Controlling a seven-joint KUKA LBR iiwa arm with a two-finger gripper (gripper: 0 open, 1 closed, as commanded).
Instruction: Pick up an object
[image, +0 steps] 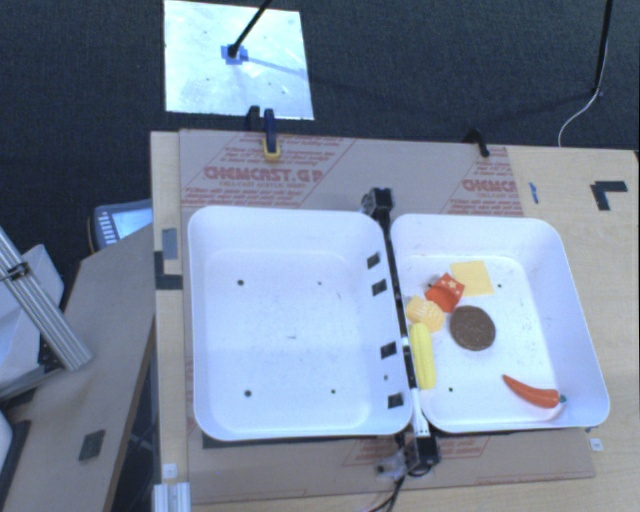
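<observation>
From the left bin (290, 320) across to the right bin (560, 260), the pickable things huddle against the right bin's left wall, the yellow corn (423, 356) lying long-axis near-to-far, the red pepper (531, 391) nearest the arm's right-hand entry; the claw's state I cannot tell.

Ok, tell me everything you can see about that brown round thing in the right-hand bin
The brown disc is a flat, round piece, dull mid-brown with a slightly mottled face, like a toy cookie or patty. It lies flat on the floor of the right bin, near the middle. The yellow square sits just behind it, the small red piece to its upper left, and the orange pepper nearer the front. It seems to stand just apart from them.
</observation>
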